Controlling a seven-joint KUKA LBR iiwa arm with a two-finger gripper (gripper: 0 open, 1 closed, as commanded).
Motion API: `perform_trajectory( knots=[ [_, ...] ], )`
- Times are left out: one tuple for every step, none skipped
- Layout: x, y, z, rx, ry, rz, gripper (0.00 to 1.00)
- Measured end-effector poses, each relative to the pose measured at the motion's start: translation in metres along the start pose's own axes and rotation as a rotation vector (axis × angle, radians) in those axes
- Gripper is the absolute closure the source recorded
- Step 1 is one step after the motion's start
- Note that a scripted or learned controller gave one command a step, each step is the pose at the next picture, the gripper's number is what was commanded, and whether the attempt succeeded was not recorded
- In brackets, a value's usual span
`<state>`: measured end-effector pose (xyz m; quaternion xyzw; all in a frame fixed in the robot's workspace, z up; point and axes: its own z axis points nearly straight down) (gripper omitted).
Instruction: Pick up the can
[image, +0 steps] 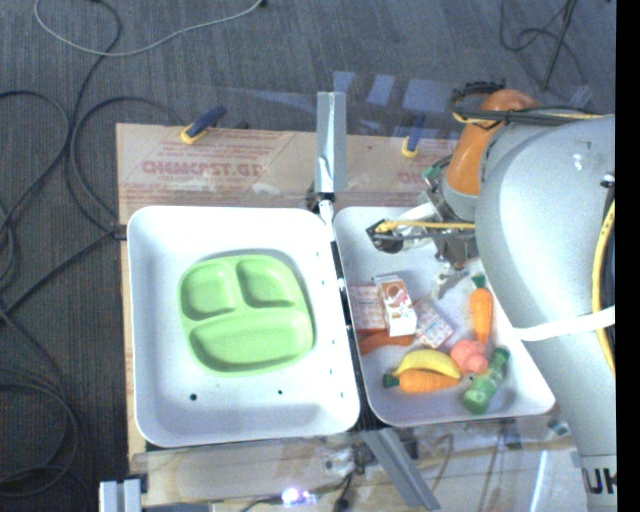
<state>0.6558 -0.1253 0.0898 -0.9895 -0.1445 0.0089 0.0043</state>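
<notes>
The gripper hangs over the right bin's far end, grip too hard to tell, and what looks like the green can lies slanted by the near corner.

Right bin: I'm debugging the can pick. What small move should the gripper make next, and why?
Probably rise slightly rather than descend: the gripper hangs over the back of the right bin, above a small packet beside the carton, and I cannot make out a can among the things there.
</notes>
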Motion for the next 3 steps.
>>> perform_trajectory(
  knots=[
    [0.003, -0.004, 0.000, -0.009, -0.005, 0.016, 0.00],
    [0.003, -0.005, 0.000, -0.009, -0.005, 0.027, 0.00],
    [0.001, 0.009, 0.000, 0.007, -0.001, 0.081, 0.00]
  ],
)
